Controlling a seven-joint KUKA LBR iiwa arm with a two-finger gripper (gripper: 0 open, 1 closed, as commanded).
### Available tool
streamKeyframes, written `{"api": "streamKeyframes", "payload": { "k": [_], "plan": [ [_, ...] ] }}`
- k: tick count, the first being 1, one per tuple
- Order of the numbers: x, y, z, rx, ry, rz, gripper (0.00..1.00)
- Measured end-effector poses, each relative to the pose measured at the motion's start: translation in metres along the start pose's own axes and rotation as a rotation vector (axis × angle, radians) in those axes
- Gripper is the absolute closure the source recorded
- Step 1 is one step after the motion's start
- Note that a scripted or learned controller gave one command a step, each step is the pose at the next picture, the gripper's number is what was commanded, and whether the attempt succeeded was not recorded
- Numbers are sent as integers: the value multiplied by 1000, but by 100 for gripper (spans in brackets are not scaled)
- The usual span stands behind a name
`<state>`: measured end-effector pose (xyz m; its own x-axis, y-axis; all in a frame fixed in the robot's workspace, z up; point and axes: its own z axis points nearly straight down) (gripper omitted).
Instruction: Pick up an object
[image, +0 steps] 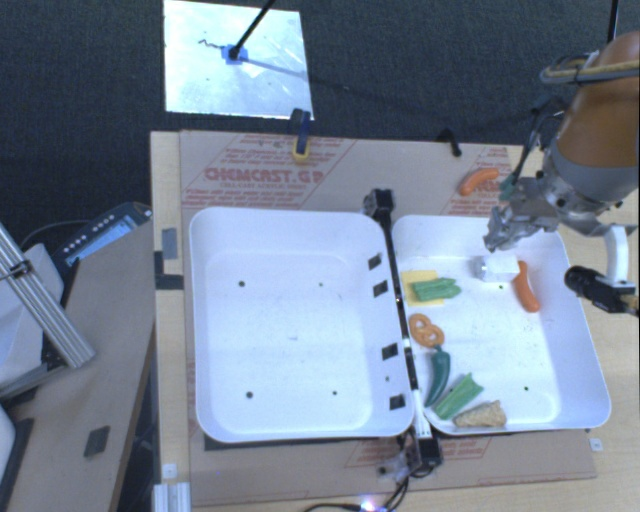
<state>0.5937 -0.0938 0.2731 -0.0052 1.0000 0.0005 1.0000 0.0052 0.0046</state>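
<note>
My gripper (497, 243) hangs over the far part of the right bin (575, 400), just above a small white block (498, 268). An orange sausage-shaped piece (526, 289) lies to the block's right. Further left in that bin a green bean pod (436, 290) rests on a yellow slab (416, 279). Below them are an orange pretzel (426, 330), a dark green pepper (439, 372), a light green piece (459, 394) and a tan bread slice (481, 414). Nothing shows between the fingers.
The left bin (290, 320) sits beside the right one, with a black divider strip (397, 310) between them. Another orange piece (478, 181) lies on the cardboard behind the right bin. A yellow and blue clamp (300, 135) stands at the back edge.
</note>
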Motion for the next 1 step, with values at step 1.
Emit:
{"api": "streamKeyframes", "payload": {
  "k": [1],
  "plan": [
    [77, 34, 20, 2, 2, -7, 100]
  ]
}}
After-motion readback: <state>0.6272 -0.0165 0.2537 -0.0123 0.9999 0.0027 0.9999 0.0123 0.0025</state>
